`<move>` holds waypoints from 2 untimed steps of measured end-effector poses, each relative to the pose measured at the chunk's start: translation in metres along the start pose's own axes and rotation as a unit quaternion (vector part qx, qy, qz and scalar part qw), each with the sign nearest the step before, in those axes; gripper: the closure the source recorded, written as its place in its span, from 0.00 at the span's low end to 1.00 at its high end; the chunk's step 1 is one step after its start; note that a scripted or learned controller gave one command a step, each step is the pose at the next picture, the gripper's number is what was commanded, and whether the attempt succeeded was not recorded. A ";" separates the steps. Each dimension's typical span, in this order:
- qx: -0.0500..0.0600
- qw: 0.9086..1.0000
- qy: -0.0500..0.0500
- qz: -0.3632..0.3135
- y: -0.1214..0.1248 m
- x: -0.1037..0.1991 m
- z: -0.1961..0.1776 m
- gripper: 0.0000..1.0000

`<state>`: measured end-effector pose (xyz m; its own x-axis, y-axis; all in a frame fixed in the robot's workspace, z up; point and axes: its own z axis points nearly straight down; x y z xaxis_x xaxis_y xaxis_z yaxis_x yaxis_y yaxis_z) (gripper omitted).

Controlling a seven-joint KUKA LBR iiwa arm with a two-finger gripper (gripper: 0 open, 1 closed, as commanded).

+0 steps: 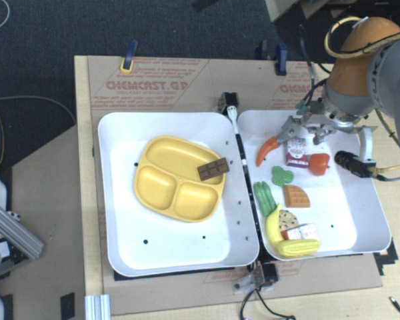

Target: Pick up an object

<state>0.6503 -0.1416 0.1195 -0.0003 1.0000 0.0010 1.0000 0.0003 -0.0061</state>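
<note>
My gripper (305, 133) hangs over the far part of the right bin (361, 209), its two fingers spread apart with nothing between them. Just in front of it lies a white and red packet (297, 154). A red tomato (319, 163) touches the packet's right side, and an orange pepper (267, 151) lies to its left. Nearer the front are a green leafy piece (282, 175), a waffle (296, 197), a green cucumber (265, 197), a banana (274, 229), a small box (302, 233) and a corn cob (299, 248).
The left bin (115, 202) bears a yellow divided plate (173, 182) with a brown chocolate bar (213, 170) on its right rim. A black cable end (353, 163) hangs over the right bin beside the arm. Clamps sit along the ridge between the bins.
</note>
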 end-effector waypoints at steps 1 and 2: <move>-0.006 1.000 0.002 -0.001 0.004 0.003 0.028 0.00; -0.013 1.000 -0.003 -0.001 0.007 0.000 0.015 1.00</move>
<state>0.6567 -0.1415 0.1048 -0.0029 1.0000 -0.0048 0.9998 0.0030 0.0194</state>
